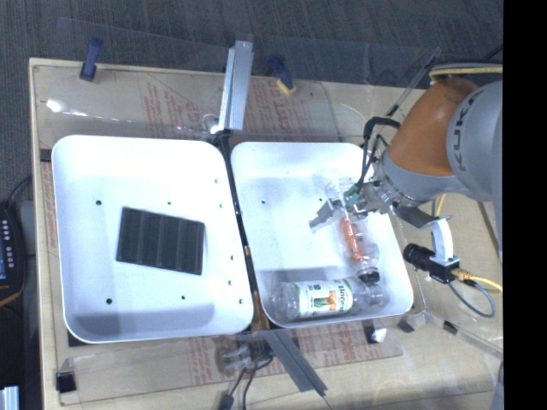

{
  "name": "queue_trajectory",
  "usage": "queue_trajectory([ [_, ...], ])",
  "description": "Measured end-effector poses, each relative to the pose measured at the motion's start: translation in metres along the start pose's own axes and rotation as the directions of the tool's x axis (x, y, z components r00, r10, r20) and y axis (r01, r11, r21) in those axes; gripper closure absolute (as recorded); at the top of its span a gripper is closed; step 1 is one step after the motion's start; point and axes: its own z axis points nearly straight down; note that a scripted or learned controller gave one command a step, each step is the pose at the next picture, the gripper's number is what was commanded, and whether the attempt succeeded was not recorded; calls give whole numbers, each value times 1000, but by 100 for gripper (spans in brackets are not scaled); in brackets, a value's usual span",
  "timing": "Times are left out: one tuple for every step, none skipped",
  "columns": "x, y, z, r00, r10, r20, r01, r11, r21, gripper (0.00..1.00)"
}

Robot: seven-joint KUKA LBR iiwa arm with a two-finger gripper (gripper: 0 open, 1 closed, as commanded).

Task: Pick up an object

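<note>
Both bins were plain white: left bin point(77, 178), right bin point(273, 178). Left one held a black ribbed panel point(161, 240) (lengthwise grooves). Right one held a clear bottle point(329, 299) with a green/orange/white label, plus a clear bottle with orange contents point(355, 240) and a black cap. Bench point(128, 88) was tan. Arm point(457, 139) was grey with an orange band.

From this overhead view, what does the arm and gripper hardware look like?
The arm is bulky and rounded: grey casing with dark lettering and a broad orange band above the wrist. The gripper is small, metallic grey and slim. Black cables loop near the wrist; a small black unit with a yellow cable sits beside it.
</note>
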Motion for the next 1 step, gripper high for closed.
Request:
queue_trajectory([
  [-1,5,-18,994,-107,3,107,994,-1,0],
])
